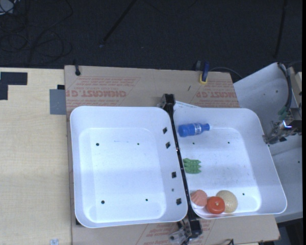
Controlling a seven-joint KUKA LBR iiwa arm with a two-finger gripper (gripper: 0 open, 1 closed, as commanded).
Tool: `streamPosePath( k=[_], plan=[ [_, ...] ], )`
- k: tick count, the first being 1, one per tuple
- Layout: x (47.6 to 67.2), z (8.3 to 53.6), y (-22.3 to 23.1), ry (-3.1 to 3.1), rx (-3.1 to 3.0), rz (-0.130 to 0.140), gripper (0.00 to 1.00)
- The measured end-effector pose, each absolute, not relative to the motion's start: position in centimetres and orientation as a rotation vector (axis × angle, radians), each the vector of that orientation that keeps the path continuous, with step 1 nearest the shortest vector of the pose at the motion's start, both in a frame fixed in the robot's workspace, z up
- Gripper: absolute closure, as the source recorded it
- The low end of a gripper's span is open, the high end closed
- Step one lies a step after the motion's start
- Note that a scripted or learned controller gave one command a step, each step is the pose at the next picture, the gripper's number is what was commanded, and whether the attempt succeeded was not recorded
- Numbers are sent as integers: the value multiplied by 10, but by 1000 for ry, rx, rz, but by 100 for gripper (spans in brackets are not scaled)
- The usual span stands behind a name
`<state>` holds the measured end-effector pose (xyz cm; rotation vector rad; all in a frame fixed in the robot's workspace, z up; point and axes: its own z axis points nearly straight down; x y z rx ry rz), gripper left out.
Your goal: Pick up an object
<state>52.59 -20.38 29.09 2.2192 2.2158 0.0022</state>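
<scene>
- Right bin (255, 152): holds every candidate.
- Blue bottle (193, 129): lies on its side near the far wall; round body may roll off a closing grasp.
- Green item (192, 166): low and flat beside the divider; likely to be missed.
- Red (215, 204), tan (228, 200), pink (198, 197) pieces: touching in the near corner; crowding and walls invite collision.
- Gripper (280, 129): at the right edge, well apart from the items; state cannot be told.

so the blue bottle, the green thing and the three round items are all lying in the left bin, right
Not quite: they are in the right bin, not the left one. The camera view shows the blue bottle near its far left corner, the green thing by its left wall, and the three round items at its near edge.
</scene>
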Motion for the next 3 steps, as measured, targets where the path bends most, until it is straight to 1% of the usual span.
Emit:
streamPosePath(
  k=[1, 2, 3],
  plan=[
    [555, 266, -210, 2226, 2217, -3, 100],
    [530, 258, -145, 2231, 2221, -2, 100],
    [537, 273, -117, 2226, 2218, 1, 100]
  ],
)
